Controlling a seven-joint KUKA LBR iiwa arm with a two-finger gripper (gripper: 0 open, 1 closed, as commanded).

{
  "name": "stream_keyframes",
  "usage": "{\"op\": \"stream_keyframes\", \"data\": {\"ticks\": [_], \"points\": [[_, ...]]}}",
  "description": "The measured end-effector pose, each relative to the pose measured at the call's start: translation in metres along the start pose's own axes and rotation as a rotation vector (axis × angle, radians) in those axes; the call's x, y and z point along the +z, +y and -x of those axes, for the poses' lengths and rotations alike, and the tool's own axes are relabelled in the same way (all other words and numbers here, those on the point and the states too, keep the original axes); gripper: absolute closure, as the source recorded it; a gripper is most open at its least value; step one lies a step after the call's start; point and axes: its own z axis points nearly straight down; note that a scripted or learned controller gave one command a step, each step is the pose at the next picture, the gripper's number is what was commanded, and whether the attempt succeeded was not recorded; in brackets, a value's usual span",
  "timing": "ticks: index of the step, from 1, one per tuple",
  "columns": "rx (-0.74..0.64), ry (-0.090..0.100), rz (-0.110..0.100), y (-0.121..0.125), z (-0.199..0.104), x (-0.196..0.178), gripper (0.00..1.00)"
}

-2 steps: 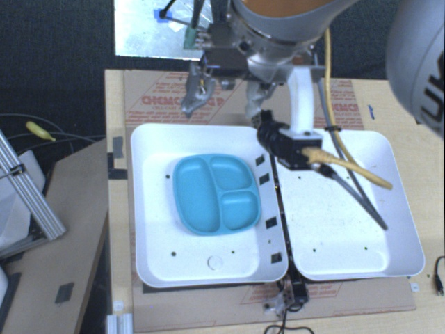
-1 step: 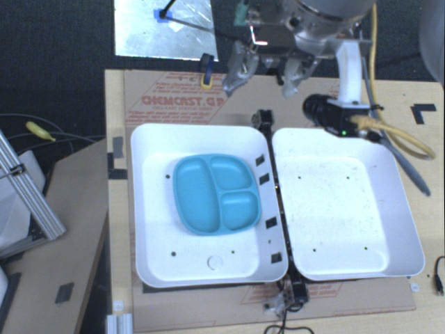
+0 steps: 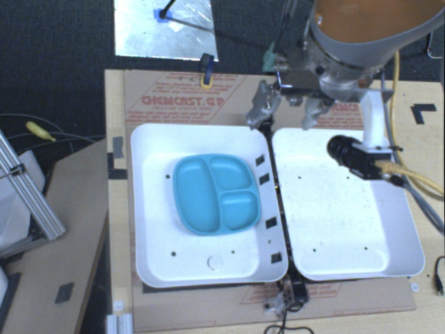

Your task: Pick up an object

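From the camera view, the grey arm's two-finger gripper (image 3: 286, 115) hangs above the far rim where the two bins meet, fingers spread apart and grasping nothing. The task's thing — a light-blue plastic plate with three compartments (image 3: 215, 193) — lies flat in the middle of the left shallow white bin (image 3: 149, 256), well apart from the gripper. The right white bin (image 3: 348, 256) sits beside it. By the look of things, the pick is not yet done — approach, descent and grasp all remain.

A: Any lettering to read?
B: Red print, "CHEMCAST GP", on the brown paper-faced sheet (image 3: 182, 96) under the bins, at its far edge.
A: More?
B: Fainter red print repeats nearby, too small to read.
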Motion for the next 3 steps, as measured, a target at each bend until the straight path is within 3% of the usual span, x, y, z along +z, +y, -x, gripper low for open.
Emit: {"op": "stream_keyframes", "data": {"ticks": [1, 2, 3], "points": [[0.004, -0.001, -0.002, 0.041, 0.080, 0.096, 0.00], [-0.010, 0.003, 0.002, -0.031, 0.048, 0.104, 0.00], [-0.007, 0.004, 0.010, -0.027, 0.049, 0.092, 1.00]]}}
